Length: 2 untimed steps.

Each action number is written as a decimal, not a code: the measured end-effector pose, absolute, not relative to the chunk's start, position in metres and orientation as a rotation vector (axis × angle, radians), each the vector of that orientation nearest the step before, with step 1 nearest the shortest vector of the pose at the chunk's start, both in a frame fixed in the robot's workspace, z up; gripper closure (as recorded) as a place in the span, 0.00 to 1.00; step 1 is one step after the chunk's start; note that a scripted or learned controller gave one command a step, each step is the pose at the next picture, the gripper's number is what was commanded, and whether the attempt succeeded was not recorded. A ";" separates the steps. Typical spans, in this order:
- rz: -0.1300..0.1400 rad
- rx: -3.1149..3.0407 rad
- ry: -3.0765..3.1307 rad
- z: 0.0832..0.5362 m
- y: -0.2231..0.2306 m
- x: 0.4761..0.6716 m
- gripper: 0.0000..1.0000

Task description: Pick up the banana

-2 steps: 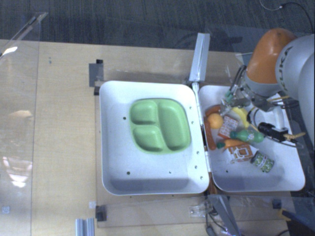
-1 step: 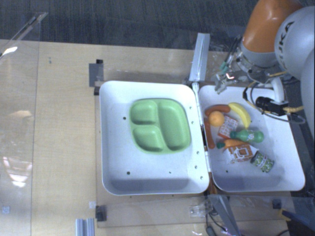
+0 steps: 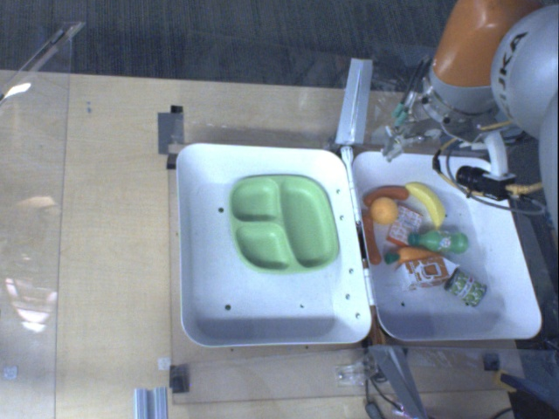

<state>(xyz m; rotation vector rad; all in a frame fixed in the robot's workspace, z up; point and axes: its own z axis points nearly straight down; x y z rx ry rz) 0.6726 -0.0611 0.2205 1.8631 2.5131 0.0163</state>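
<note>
The yellow banana lies curved in the upper middle of the right bin, among other play food. My gripper hangs above the bin's far left corner, up and to the left of the banana and clear of it. Nothing shows in it. The grey arm with its orange band reaches in from the upper right.
Close to the banana lie an orange, a red sausage, a green bottle, a carrot, a small carton and a can. The left bin holds a green divided plate. A black cable hangs over the right bin's far edge.
</note>
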 end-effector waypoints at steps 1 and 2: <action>0.005 1.600 2.698 0.145 -0.110 0.631 1.00; 0.004 1.270 2.863 0.134 -0.200 0.637 1.00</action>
